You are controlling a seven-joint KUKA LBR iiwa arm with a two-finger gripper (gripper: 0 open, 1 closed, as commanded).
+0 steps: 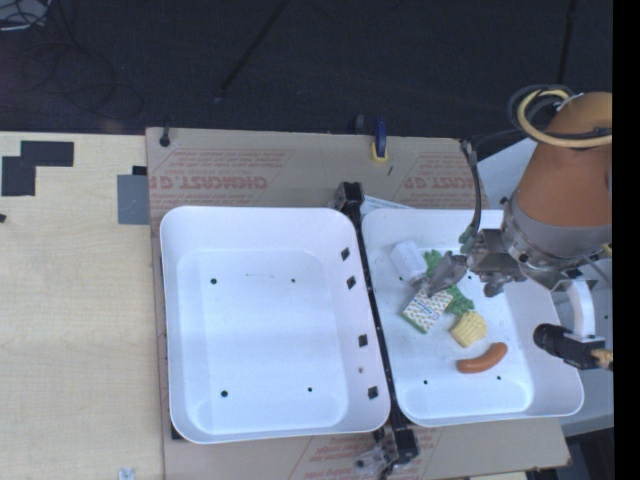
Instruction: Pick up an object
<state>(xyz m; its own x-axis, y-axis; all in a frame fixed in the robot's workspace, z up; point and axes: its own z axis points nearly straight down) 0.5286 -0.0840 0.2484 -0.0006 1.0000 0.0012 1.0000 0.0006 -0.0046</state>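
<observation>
The right bin (500, 398) holds several small things in a loose cluster. A white cup (406, 257) lies on its side at the back. Beside it is a green leafy toy (433, 261). A patterned white-and-green box (425, 312) lies in the middle, with another green piece (461, 302) to its right. A yellow corn cob (468, 328) sits below that, and an orange sausage (482, 359) lies nearest the front. My gripper (440, 278) hangs low over the cluster, just above the patterned box and between the two green pieces. Nothing visibly sits between its tips.
The left bin (190, 268) stands beside the right one, with a black-clipped divider (362, 308) where their rims meet. Both rest on a cardboard sheet (260, 168). The arm's orange and grey body (565, 183) looms over the right bin's right side.
</observation>
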